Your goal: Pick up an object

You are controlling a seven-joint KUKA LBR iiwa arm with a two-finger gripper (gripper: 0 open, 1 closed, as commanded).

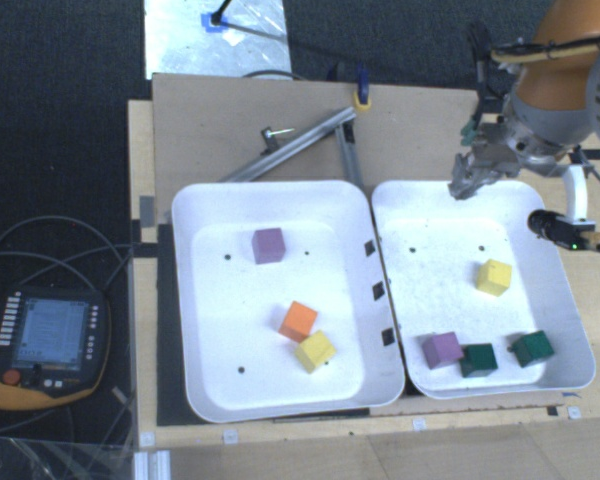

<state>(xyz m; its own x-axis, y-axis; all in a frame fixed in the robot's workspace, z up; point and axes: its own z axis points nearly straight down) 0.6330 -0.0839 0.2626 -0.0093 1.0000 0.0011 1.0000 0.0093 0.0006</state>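
1. Lying in the left bin (195, 268) are a purple cube (268, 245) toward the back, and an orange cube (299, 319) touching a yellow cube (315, 351) toward the front, all well apart from the arm.
2. Sitting in the right bin (420, 218) are a second purple cube (442, 348), a dark green cube (478, 359) just beside it, another green cube (531, 347) near the front right corner, and a lone yellow cube (494, 277) standing apart in the middle.
3. The pincer (467, 181) is hovering over the back rim of the right bin, and whether it is open or closed I cannot tell (nothing is showing in its grip).
4. The relation that is mattering, as I judge it: the lone yellow cube is lying nearest, forward and slightly right of the pincer, so a reach toward the front of the surface would be meeting it first.
5. That cube is looking small, square-sided and slightly rotated against the bin walls, with free space on every side.
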